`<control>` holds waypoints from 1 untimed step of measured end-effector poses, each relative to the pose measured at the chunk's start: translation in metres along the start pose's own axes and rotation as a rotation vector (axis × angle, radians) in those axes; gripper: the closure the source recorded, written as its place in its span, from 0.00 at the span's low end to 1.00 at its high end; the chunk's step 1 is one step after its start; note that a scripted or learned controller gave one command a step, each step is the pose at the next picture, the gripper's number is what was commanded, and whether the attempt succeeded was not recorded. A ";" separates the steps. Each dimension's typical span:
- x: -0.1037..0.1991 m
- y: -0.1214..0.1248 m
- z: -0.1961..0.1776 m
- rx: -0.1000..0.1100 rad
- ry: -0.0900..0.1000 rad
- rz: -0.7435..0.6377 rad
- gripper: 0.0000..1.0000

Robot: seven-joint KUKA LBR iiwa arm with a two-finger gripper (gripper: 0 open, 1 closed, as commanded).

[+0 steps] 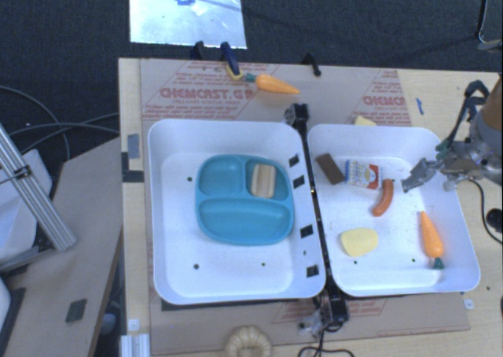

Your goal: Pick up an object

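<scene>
**Lining up on the sausage**

Over the right bin [454, 190], our gripper [416, 177] hangs empty beside the sausage [383, 197]; whether it is released or clenched we cannot tell. We should centre over the sausage, then descend straight.

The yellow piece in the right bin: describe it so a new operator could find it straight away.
Start at the right-hand white bin, the one the arm reaches over. Look near its front edge, left of the middle, for the pale yellow piece lying flat by itself. It is rounded and wide, unlike the thin sausage and the orange carrot nearby.
</scene>
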State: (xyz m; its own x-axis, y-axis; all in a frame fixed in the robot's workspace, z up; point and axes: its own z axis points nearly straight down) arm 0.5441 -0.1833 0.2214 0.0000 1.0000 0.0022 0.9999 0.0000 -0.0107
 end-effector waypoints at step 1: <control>0.000 0.003 -0.007 -0.012 -0.002 -0.003 0.00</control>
State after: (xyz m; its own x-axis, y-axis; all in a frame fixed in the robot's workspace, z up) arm 0.5468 -0.1828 0.2282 -0.0030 1.0000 -0.0003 1.0000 0.0030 0.0013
